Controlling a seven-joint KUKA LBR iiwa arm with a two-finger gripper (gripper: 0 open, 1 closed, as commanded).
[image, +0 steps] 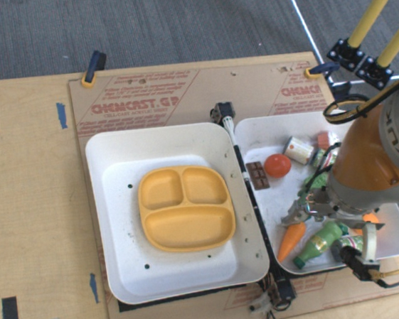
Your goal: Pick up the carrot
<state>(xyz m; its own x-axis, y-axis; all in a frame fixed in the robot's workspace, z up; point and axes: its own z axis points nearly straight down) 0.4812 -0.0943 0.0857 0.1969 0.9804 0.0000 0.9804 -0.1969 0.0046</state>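
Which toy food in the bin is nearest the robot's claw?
The carrot, orange and lying near the right bin's front edge, right beside the gripper. The red tomato and brown chocolate bar sit farther back.

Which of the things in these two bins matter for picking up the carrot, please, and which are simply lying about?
Belongs to the job:
- carrot, near the right bin's front edge
- gripper, just above the carrot

Lying about:
- yellow divided plate, left bin
- red ball
- chocolate bar
- green bottle, beside the carrot
- white cylinder
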